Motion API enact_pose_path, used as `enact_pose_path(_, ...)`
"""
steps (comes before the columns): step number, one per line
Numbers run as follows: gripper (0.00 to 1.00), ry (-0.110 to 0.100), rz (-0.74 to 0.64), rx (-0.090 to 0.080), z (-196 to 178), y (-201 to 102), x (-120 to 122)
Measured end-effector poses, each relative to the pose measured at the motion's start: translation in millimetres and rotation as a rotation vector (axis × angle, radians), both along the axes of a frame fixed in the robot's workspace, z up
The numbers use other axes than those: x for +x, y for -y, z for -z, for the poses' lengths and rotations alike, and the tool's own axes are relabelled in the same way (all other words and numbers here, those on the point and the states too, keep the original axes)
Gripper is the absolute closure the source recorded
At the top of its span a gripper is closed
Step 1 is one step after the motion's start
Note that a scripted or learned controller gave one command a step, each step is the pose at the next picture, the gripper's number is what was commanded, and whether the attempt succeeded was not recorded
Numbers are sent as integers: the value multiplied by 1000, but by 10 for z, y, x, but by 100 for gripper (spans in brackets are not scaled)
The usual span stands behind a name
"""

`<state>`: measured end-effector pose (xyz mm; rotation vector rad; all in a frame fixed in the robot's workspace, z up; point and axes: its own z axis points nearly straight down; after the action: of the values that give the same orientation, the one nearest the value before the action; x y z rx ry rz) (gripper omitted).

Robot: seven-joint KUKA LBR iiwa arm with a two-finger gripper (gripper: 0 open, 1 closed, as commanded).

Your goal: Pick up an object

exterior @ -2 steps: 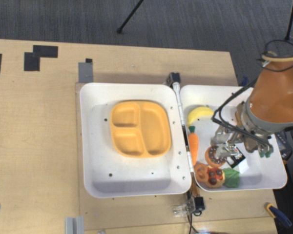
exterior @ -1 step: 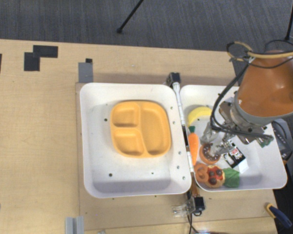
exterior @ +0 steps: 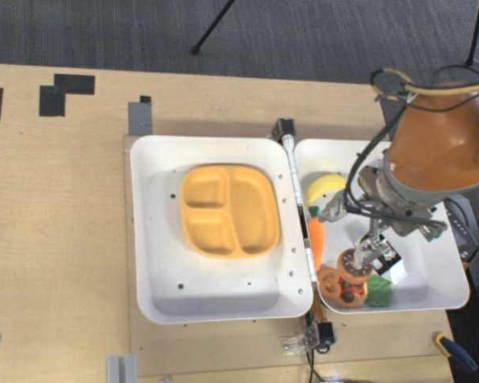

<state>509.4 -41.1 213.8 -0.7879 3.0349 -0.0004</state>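
The right bin (exterior: 435, 282) holds several small toys. A yellow rounded piece (exterior: 326, 187) lies at its back left, with an orange carrot (exterior: 316, 242) in front of it along the left wall. At the front left sit an orange-brown round toy (exterior: 338, 284) and a green piece (exterior: 379, 290). My gripper (exterior: 367, 255) hangs low in this bin, just above and right of the orange-brown toy and close to the green piece. The arm's orange band (exterior: 443, 146) covers the bin's back right. Nothing is visibly held.
A yellow-orange divided plate (exterior: 227, 211) lies in the middle of the left bin (exterior: 148, 238). A metal divider bar (exterior: 297, 206) runs between the bins. Cables loop around the wrist, and black tape marks sit on the bench at the far left.
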Motion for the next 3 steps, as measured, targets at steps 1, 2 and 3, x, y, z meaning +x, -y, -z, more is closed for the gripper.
enact_pose_path(1,0,5,-112,-15,1070,521,99)
enact_pose_path(2,0,-3,-225,-22,1194,531,1057)
enact_pose_path(3,0,-2,-225,-22,1193,530,1058)
